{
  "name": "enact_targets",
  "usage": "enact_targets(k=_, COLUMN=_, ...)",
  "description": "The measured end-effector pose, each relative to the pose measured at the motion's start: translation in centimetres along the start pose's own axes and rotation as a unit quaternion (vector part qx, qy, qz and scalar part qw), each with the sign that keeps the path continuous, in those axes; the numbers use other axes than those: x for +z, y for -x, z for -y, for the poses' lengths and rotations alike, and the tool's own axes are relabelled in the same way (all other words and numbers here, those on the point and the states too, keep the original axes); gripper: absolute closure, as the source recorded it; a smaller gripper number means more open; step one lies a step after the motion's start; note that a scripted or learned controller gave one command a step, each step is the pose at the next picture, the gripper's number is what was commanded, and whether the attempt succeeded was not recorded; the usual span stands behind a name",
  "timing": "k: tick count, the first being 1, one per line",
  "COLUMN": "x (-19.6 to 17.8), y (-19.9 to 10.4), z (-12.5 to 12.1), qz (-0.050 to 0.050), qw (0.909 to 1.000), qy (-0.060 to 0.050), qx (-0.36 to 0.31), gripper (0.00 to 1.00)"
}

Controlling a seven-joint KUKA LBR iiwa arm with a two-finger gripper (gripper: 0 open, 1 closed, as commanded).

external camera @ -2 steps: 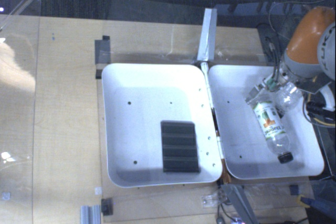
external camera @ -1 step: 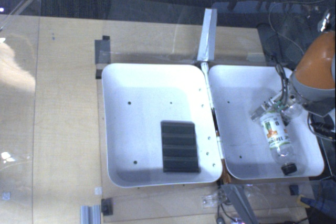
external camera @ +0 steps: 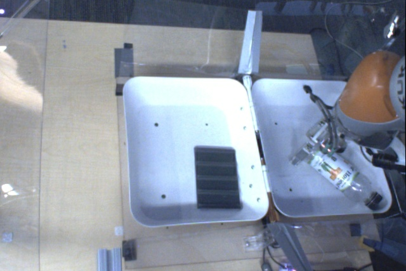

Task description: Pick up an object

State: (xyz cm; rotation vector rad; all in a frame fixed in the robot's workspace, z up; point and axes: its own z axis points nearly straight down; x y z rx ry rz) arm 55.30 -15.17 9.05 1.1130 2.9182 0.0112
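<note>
A clear plastic bottle (external camera: 341,176) with a label and a dark cap lies on its side in the right bin (external camera: 285,117), near the front right corner. My gripper (external camera: 309,147) hangs over the bottle's capless end, reaching in from the right under the orange band (external camera: 371,95). Its fingers look spread, and nothing shows between them. A black ribbed rectangular block (external camera: 217,178) lies flat in the left bin (external camera: 165,111), toward the front.
The two bins meet at a central rim (external camera: 256,136). A metal bar (external camera: 251,41) stands behind that joint. Cables (external camera: 317,105) run from the wrist across the right bin's back. Wooden bench top surrounds the bins.
</note>
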Motion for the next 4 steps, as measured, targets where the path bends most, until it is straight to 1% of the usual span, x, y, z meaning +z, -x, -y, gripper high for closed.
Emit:
enact_targets(k=1, x=-3.2, y=5.9, z=-3.8, qz=-0.004, qw=0.9974, qy=-0.004, qx=0.071, gripper=0.0)
enact_targets(k=2, x=-5.5, y=6.8, z=-8.5, qz=-0.004, qw=0.9998, qy=-0.003, qx=0.018, gripper=0.0)
enact_targets(k=3, x=0.3, y=5.8, z=-3.5, qz=-0.002, qw=0.9993, qy=-0.004, qx=0.037, gripper=0.0)
enact_targets(k=4, x=0.2, y=5.5, z=1.1, qz=-0.001, qw=0.9923, qy=-0.003, qx=0.124, gripper=0.0)
